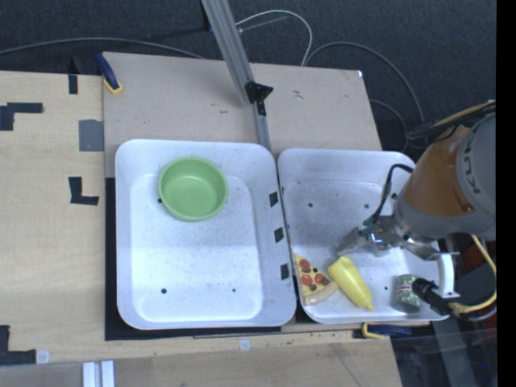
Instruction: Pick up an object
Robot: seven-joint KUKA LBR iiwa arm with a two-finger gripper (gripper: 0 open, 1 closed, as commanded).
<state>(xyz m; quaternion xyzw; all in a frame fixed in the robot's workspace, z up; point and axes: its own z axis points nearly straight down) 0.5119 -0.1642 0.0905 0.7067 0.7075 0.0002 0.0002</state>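
Observation:
The right bin holds three small things along its near edge. A yellow cone-shaped object lies in the middle, a toy pizza slice rests against the left wall, and a small dark green can lies at the right corner. My gripper hangs low in this bin, just above the yellow object's upper end, and I see nothing held in it. The grey and orange arm comes in from the right.
A green bowl stands in the far part of the left bin. A slanted metal pole rises behind the bins. Cables trail across the dark floor at the back right.

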